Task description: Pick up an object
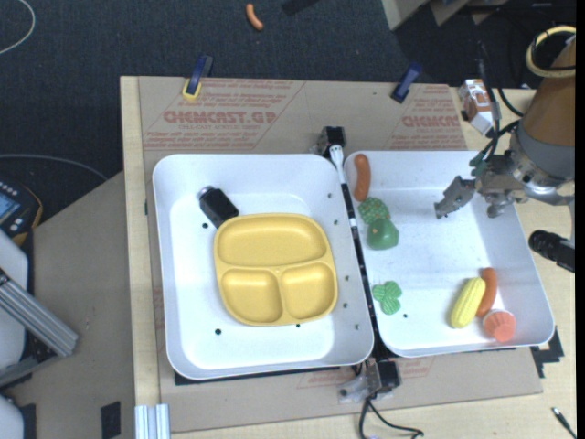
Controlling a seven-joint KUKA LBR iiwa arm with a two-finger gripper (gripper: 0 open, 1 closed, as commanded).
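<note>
Camera view: jaws (pixel 475 199) spread open above right bin (pixel 539 273), holding nothing

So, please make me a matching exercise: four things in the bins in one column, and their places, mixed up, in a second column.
Things:
1. yellow tray
2. black object
3. sausage
4. corn cob

Places:
A. right bin, near its lower right corner
B. middle of the left bin
C. right bin, upper left, by the divider
D. left bin, just up and left of the tray

Pairs: 1-B, 2-D, 3-C, 4-A
</note>
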